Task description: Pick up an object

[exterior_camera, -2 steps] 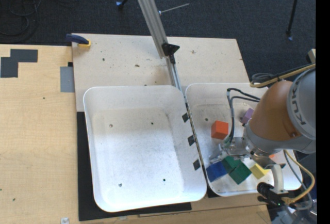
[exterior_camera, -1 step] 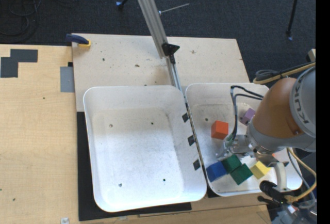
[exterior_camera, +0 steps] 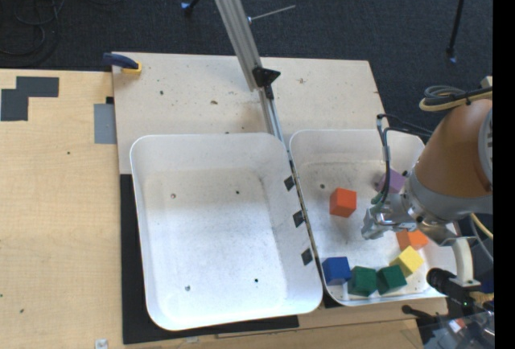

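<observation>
Red cube (exterior_camera: 343,202) sits alone at centre of right bin (exterior_camera: 354,148) | gripper (exterior_camera: 375,228) low at 4 o'clock of it, nothing seen between fingers, jaw gap cannot tell | blue cube (exterior_camera: 335,269), two green blocks (exterior_camera: 376,280), yellow cube (exterior_camera: 410,260), orange block (exterior_camera: 416,240) clustered at 5 o'clock | purple block (exterior_camera: 394,181) at 2 o'clock | left bin (exterior_camera: 161,148) at 9 o'clock

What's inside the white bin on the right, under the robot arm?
The right bin holds a red cube, blue cube, two green blocks, a yellow one, an orange one and a purple piece. The arm covers the bin's right edge.
</observation>
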You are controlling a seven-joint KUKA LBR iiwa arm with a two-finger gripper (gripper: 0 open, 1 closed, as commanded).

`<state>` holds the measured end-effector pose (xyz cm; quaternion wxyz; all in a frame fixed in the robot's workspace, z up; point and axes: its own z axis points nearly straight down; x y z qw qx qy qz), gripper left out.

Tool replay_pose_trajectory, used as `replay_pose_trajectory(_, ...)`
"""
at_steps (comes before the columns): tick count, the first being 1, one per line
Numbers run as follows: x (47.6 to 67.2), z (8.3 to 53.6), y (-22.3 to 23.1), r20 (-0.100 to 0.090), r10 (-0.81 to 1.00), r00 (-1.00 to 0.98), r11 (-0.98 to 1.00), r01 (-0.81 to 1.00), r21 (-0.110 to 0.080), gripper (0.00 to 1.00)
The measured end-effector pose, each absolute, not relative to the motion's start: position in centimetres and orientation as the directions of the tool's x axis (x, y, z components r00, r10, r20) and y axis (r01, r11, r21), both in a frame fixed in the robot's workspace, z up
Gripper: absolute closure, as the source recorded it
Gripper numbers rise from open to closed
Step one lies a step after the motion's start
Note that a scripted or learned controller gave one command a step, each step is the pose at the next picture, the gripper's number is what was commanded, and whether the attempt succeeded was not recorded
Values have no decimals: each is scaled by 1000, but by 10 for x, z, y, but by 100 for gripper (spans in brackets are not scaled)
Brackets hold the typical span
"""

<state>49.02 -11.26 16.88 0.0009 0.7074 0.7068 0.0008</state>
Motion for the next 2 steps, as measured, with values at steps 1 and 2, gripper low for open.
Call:
replay_pose_trajectory(1,496,217,-122,-1,1000,0,0,1000,2,100)
replay_pose_trajectory(2,497,258,-123,-1,1000,-2,2,1000,2,100)
